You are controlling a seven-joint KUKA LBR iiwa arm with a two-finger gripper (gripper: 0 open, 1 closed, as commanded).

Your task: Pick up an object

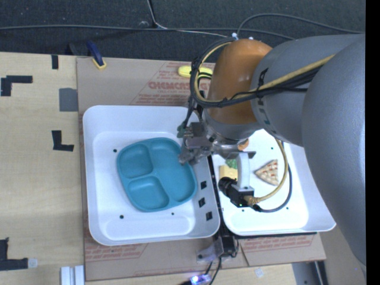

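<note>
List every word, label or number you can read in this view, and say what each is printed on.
Red print on the cardboard sheet under the bins: seen upside down and too blurred to read for sure.
Black tape marks on the wooden bench: shapes, not letters.
Blue divided plate, white bins, pizza slice toy: no text seen.

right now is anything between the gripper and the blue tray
Nothing visible. The gripper sits right at the right-hand edge of the blue divided tray in the left bin, with no other object between them.
</note>
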